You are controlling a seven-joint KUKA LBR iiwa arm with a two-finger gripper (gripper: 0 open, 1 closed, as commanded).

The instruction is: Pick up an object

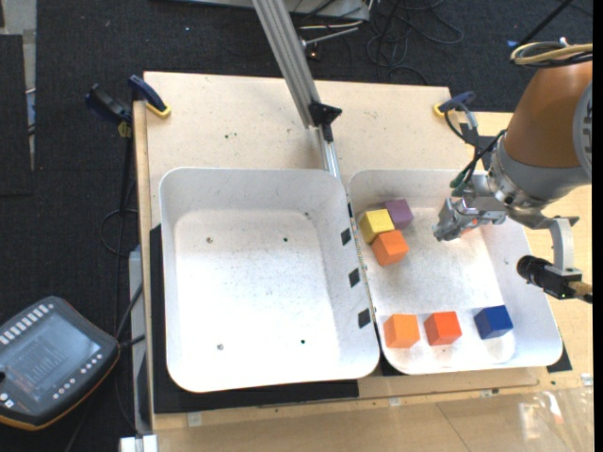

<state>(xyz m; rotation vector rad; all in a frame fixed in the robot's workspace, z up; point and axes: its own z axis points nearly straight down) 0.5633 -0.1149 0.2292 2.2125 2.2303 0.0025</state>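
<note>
A: What do you watch for here?

B: Your grey two-finger end effector (456, 222) hovers right of the small purple cube (399, 213); its opening can't be told. Purple, yellow cube (377, 222) and orange cube (390, 247) touch, so it may jam.

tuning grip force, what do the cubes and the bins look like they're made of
Cubes, e.g. the yellow cube and blue cube: likely painted wood or hard plastic, given the flat saturated colour, crisp edges and lack of glare; the look leaves it open. Right bin and left bin: probably thin moulded plastic, white and matte, with rounded corners, raised rims and dark speckles.
</note>
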